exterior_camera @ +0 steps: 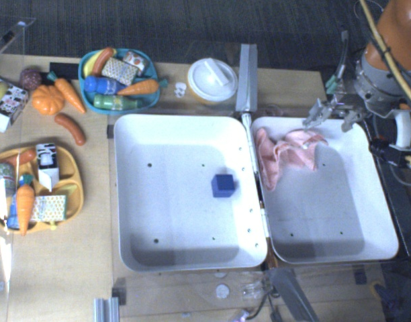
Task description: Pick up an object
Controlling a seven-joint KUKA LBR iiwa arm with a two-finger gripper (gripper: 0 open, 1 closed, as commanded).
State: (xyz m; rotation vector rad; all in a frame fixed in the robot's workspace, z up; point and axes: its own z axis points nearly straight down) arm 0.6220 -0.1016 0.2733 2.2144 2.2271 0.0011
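Observation:
A crumpled pink cloth (284, 154) lies in the right bin (340, 213), against its far left corner. A small blue cube (223, 184) rests near the middle of the left bin (158, 206). My gripper (332, 118) hangs over the far edge of the right bin, just above and to the right of the cloth's upper end. Its fingers (315, 118) are spread open with nothing between them. The cloth looks free of the fingers.
A metal divider (245, 79) stands behind the seam of the two bins. On the bench to the left sit a white lidded bowl (213, 79), a blue bowl of toy food (118, 80), a yellow plate of toys (34, 188) and loose toy vegetables (58, 102).

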